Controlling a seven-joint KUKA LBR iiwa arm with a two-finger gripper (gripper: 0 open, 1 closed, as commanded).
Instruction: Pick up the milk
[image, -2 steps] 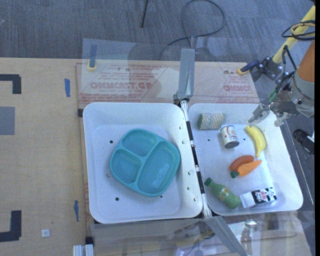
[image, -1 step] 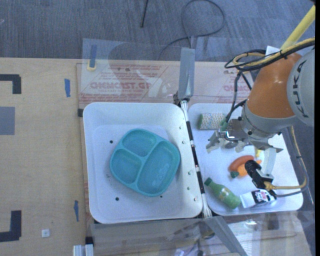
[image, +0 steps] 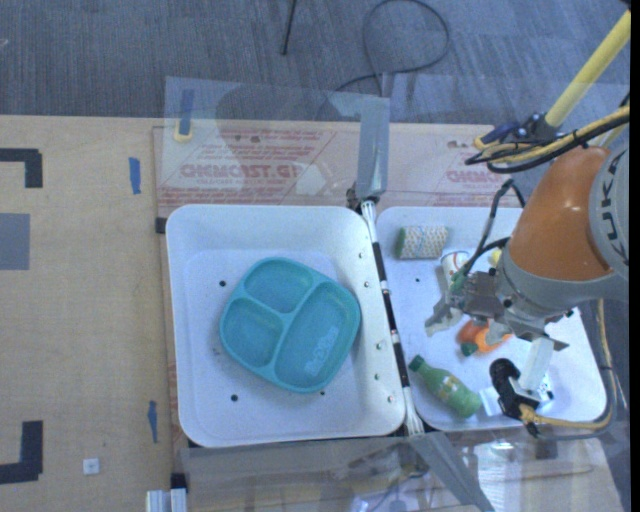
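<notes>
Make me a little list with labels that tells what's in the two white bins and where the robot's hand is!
left bin: teal divided plate
right bin: green bottle, orange item, speckled green block
gripper: above the right bin, beside the orange item
milk: cannot pick it out
fingers: too hidden to judge

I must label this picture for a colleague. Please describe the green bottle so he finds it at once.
Look at the right bin, the one under the arm. The green bottle lies on its side near that bin's front left corner, beside the wall shared with the left bin. It is the only long green thing there; the orange item sits further back, near the gripper.
</notes>
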